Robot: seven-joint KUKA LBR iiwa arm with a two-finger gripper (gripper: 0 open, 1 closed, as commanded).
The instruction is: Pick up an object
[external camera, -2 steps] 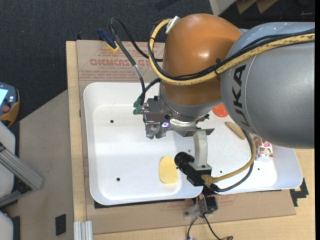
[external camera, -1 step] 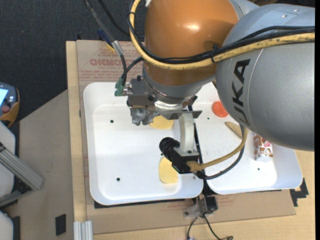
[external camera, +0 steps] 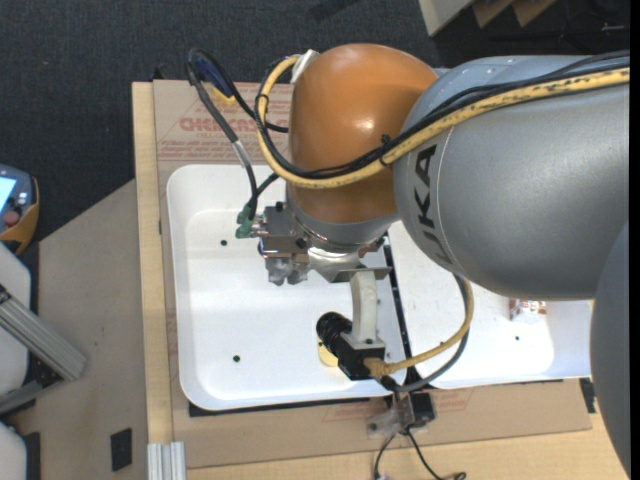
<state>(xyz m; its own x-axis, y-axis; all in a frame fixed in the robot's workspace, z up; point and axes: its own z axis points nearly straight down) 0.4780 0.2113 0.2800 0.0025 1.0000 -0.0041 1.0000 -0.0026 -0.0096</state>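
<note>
My gripper (external camera: 284, 268) hangs low over the middle of the left white bin (external camera: 210, 308), under the orange band and the bulky grey arm that reaches in from the right. Nothing shows beneath or beside the gripper's tip on the bin floor. A small yellowish patch (external camera: 326, 355) peeks out near the bin's front right, mostly hidden by the robot's own parts; I cannot tell what it is. A small orange-and-white thing (external camera: 527, 309) lies in the right bin (external camera: 520, 353).
The arm hides most of the right bin and the divider between the bins. Two tiny dark dots (external camera: 222, 243) mark the left bin's floor. A cardboard sheet (external camera: 160, 168) lies under the bins, and cables (external camera: 225, 103) loop behind the wrist.
</note>
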